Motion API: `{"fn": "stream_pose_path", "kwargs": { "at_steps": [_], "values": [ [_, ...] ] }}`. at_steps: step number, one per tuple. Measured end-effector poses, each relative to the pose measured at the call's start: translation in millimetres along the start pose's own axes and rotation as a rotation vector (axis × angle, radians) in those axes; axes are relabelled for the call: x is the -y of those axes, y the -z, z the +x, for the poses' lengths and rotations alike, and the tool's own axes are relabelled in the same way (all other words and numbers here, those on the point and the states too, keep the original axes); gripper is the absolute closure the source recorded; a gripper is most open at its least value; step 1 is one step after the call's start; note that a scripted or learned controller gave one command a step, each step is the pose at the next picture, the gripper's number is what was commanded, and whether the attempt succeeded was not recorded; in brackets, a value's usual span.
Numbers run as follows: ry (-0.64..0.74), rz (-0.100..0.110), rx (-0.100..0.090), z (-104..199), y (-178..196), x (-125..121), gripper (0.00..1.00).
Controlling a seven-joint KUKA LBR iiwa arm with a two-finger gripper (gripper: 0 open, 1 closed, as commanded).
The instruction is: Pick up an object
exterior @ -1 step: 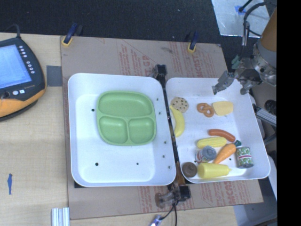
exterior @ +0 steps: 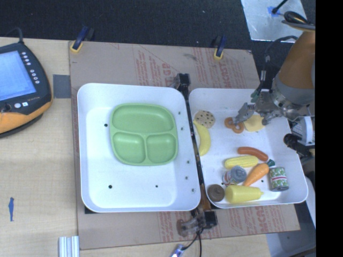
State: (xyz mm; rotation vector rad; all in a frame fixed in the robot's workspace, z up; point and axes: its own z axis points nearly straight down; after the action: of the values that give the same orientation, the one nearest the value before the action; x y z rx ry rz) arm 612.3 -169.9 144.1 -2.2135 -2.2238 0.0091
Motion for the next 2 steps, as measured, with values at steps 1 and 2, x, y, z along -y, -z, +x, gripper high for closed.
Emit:
{"fn": "stream_pose_path", "kwargs": {
  "at_steps": [1,2],
  "values": [
    [0.001,-0.002,0.000,-2,58,94,0.00],
    [0.002,-0.001,-0.002,74,-54,97,0.00]
  ]
}}
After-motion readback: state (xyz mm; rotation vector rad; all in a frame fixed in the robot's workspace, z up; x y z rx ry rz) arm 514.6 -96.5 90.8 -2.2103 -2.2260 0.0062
